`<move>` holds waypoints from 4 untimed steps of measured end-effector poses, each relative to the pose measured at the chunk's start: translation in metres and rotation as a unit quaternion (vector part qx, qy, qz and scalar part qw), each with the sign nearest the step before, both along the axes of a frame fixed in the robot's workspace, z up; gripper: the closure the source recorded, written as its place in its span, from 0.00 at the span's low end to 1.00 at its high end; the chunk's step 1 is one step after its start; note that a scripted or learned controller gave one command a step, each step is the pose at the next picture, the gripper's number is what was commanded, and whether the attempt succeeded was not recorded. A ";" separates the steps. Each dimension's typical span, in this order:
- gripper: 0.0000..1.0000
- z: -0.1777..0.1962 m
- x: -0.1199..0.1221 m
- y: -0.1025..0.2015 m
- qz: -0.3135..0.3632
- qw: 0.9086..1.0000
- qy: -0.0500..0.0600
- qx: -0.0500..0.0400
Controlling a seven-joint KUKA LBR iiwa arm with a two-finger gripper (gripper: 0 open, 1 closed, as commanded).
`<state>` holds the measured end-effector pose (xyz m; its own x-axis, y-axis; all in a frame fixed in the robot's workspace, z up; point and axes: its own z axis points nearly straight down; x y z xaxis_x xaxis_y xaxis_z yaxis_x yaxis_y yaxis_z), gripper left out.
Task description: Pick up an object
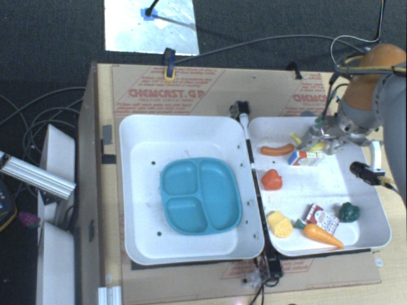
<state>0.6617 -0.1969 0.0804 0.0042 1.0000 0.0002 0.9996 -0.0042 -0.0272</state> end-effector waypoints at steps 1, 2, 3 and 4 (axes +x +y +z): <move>0.00 0.001 0.003 0.047 0.002 1.000 -0.004 0.001; 0.00 0.002 0.001 0.094 0.003 1.000 -0.005 0.000; 0.00 0.004 -0.013 0.090 0.003 1.000 -0.014 -0.001; 0.00 0.004 -0.035 0.093 0.003 1.000 -0.014 0.000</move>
<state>0.6264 -0.1036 0.0846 -0.0012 1.0000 -0.0006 1.0000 0.0012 0.0011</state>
